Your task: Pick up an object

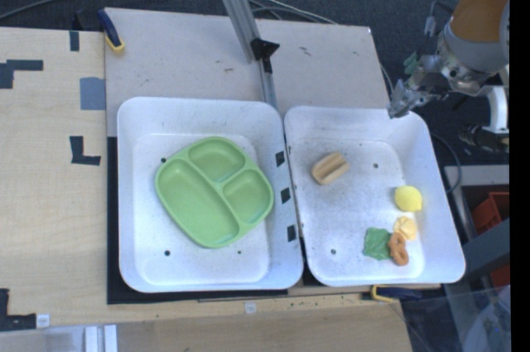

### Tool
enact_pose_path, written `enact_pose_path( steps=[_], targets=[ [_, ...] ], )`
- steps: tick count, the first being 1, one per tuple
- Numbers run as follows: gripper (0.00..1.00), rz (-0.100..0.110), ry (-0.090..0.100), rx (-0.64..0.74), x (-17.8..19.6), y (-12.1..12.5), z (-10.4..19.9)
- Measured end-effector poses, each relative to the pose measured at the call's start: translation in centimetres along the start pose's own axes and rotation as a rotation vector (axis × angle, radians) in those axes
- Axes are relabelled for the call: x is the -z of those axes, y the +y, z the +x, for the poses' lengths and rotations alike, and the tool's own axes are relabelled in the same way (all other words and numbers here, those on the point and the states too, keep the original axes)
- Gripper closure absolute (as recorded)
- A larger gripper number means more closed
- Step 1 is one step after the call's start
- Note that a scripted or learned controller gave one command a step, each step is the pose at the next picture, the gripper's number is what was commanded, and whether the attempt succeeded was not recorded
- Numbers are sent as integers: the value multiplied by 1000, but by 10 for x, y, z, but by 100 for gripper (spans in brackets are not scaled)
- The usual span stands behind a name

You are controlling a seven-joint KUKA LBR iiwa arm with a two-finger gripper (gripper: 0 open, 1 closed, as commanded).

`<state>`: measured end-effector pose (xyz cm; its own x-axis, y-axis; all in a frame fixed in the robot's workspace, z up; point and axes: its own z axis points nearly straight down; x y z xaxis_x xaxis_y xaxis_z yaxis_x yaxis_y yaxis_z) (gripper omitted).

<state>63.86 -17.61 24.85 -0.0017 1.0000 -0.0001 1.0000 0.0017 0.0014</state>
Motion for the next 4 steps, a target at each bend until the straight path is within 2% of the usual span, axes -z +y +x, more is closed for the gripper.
enact_pose_path(
  steps=[3,4],
  targets=[
    [100,4,2,6,10,-14,166],
    [100,6,1,5,-10,-24,219]
  ],
)
